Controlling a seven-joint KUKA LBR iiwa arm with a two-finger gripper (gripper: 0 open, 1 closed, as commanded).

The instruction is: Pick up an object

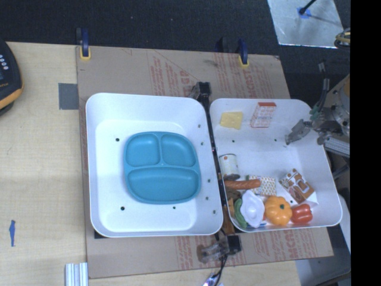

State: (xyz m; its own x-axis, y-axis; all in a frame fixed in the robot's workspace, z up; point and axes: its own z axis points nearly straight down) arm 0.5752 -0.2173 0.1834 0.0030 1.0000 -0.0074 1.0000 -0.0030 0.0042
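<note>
Nothing is being picked up yet. The left bin [98, 159] is holding a blue divided plate [162, 166]. The toys are sitting in the right bin [309, 154], like the orange pumpkin [277, 210] near the front. The gripper [306, 128] is hanging at the bin's far right, holding nothing; I cannot tell how wide it is.

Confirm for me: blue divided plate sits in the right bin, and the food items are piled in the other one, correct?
Not quite. The camera view shows the blue divided plate in the left bin; the food items are piled in the other one, the right bin.
</note>
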